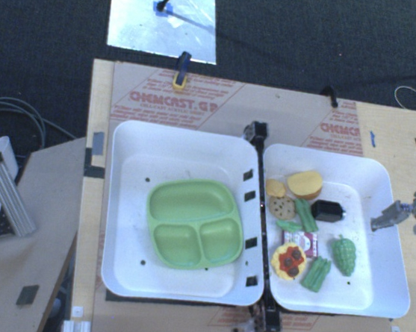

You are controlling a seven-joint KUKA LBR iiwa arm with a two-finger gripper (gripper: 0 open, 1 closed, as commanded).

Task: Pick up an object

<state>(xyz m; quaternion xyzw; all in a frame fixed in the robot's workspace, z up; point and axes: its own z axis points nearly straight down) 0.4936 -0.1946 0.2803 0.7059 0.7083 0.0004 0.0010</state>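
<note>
The right bin (361, 300) holds several toy foods. A yellow bun (305, 184) lies at the back, with a brown cookie (283, 207) and a black block (327, 210) in front of it. A long green piece (306, 215) lies between them. Nearer the front lie a small pizza (289, 262), a red packet (304, 243), a green ridged piece (316, 273) and a green leafy piece (344, 255). My gripper (387, 217) reaches in over the bin's right rim, to the right of the black block and apart from every toy. Nothing shows in its grasp.
The left bin (124, 264) holds a light green divided plate (195, 224). A dark divider with clips (256, 212) runs between the two bins. The bench (200, 104) extends behind them, with a yellow clamp (180, 81) at its back edge.
</note>
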